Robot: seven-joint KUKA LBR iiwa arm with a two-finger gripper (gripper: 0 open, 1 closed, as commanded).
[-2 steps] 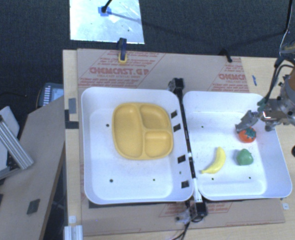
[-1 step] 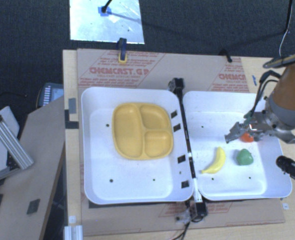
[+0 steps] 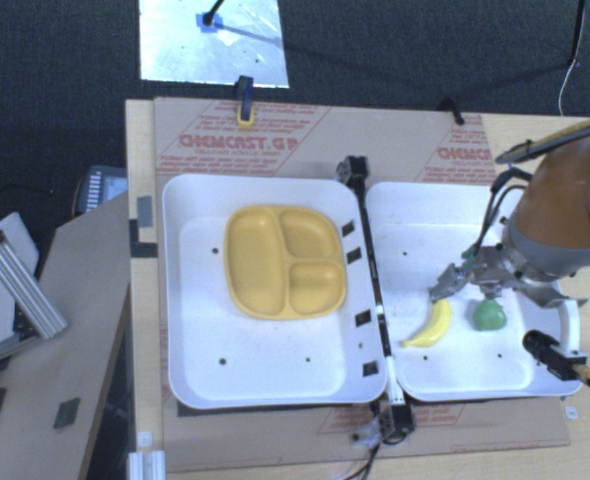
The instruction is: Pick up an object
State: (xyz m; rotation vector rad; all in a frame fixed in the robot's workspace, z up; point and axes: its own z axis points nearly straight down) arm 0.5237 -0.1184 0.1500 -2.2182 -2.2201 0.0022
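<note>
nearest, a small yellow plastic banana (image 3: 429, 325) lies in the right white bin (image 3: 415, 223), just beside a green rounded toy (image 3: 490, 315). hand (image 3: 485, 280) hovers over them, whether apart or together i cannot tell. banana looks light, stiff, slick; grip across its middle.

Camera position: fixed above the bench (image 3: 305, 128).
Facing: down at a slant.
Coverage: left bin (image 3: 190, 298) and right bin (image 3: 415, 208) both whole.
Distance: moderate; floor visible beyond.
</note>
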